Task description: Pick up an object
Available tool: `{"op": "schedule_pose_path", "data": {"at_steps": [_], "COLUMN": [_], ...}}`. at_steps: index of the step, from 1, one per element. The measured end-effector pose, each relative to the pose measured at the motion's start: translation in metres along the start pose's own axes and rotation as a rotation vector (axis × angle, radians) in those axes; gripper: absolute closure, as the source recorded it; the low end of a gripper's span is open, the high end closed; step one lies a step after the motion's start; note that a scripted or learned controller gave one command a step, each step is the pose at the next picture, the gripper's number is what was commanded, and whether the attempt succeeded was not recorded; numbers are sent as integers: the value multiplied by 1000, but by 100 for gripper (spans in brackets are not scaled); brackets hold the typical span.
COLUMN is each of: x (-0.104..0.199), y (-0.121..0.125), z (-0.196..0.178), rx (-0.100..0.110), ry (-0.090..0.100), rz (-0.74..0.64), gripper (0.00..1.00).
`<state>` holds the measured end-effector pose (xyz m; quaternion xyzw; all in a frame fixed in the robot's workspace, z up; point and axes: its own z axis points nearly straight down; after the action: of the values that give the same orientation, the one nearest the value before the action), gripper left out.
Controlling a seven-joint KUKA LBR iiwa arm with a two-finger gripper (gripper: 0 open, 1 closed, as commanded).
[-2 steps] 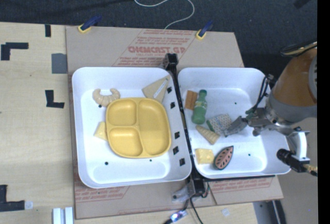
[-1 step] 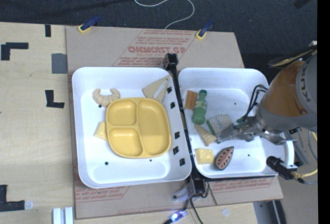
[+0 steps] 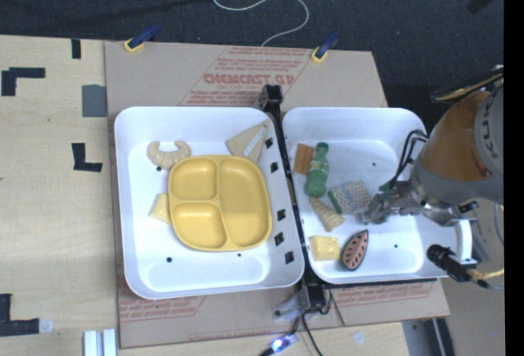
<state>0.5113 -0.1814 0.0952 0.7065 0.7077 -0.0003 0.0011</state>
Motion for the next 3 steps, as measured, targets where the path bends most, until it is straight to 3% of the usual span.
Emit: {"op": "schedule_pose_path", "data": {"at_steps": [1,3], "x": [3,1], "y": [10,1], "z": [-48,-131], "rx": [-2,0], "ry": [1,2], "rz": [-1,0], "gripper": [100,100]}}
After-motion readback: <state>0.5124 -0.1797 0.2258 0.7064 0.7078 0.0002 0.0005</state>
